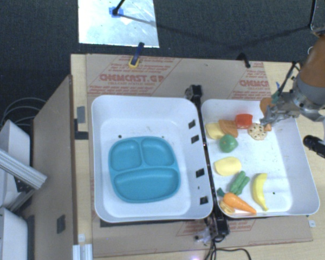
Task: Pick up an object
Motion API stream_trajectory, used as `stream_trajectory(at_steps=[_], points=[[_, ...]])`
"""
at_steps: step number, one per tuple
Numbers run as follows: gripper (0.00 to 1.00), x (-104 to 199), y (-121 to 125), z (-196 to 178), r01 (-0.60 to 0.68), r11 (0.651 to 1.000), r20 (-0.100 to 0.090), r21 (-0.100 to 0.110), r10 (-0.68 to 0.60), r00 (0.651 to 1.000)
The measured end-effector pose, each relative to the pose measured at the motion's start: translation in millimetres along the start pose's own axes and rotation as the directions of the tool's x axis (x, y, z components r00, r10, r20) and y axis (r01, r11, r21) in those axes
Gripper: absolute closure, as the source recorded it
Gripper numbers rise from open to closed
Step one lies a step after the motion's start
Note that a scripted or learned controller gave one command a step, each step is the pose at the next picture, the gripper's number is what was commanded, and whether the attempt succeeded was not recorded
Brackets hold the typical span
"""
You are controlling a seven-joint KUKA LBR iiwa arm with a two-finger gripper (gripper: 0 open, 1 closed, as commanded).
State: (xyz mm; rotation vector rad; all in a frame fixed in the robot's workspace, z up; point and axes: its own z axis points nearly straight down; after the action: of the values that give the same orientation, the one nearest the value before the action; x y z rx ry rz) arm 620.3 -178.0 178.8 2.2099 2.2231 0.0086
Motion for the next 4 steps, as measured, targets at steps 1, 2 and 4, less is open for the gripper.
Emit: stream_trajectory(at_steps=[1, 2, 4], points=[[1.00, 57.4, -4.3, -8.9, 0.003, 1.000, -0.003, 0.006, -0.003, 1.000], [1.00, 87.7, 26.3, 71.4, 0.001, 1.000, -0.002, 0.010, -0.001, 1.000], [1.00, 161.0, -11.1, -41.7, 0.003, 1.000, -0.003, 0.003, -0.003, 1.000]])
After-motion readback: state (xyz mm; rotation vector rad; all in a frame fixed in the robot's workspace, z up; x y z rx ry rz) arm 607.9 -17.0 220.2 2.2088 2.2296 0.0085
